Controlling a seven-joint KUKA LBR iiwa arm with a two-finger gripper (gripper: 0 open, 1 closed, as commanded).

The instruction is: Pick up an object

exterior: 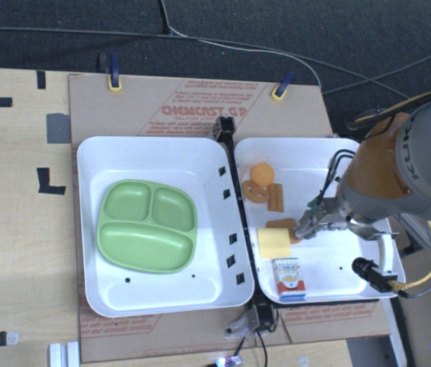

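End effector [304, 228], grip state unclear, over brown block [280, 224] beside yellow block [273, 243], carton [288, 276] just below

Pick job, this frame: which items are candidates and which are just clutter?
In play, right bin:
- claw
- yellow block
- brown piece beside the claw
- orange ball
- pretzel-like ring
- brown stick
- small carton

Lying about:
- green divided plate in left bin
- yellow clamps
- cables
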